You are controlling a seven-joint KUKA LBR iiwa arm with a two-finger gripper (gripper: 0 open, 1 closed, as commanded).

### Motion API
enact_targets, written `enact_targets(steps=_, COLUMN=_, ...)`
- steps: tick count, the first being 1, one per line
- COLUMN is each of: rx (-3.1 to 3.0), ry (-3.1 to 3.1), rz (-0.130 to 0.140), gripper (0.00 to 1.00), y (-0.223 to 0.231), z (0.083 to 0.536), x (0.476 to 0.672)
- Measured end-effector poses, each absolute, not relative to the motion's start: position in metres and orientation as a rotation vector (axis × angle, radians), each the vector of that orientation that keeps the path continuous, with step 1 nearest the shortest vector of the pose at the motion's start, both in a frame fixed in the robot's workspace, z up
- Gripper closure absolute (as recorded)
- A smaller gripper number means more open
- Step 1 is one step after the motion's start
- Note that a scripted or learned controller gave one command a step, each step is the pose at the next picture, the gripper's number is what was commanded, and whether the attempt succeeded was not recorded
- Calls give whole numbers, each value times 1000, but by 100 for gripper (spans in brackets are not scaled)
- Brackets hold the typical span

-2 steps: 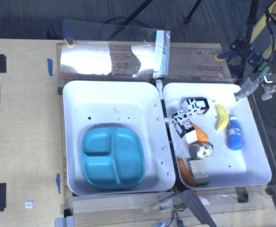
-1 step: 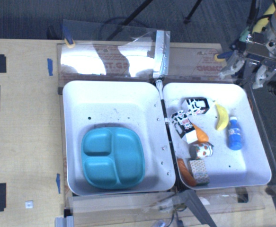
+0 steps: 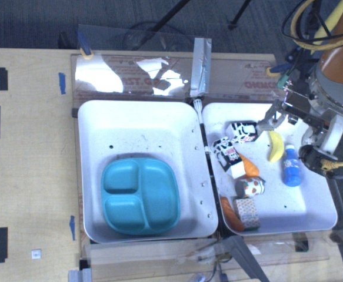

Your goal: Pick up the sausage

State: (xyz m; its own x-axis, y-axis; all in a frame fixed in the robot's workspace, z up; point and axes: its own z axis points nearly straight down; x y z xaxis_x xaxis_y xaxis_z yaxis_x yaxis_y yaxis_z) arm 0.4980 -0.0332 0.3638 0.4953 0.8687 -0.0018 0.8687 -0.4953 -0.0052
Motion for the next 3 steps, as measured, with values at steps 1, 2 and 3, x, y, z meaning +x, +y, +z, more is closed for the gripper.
enact_targets(steps=1, rx=-3039, ry=-799, rz=1, gripper=0, y=22, z=434, x=543)
enact_targets(steps=2, rx=-2996, ry=-942, rz=5, gripper=0, y=83, z=297, x=504)
enact_targets(steps=3, rx=-2944, ry=-1093, rz=6, gripper=0, y=167, z=190, x=492)
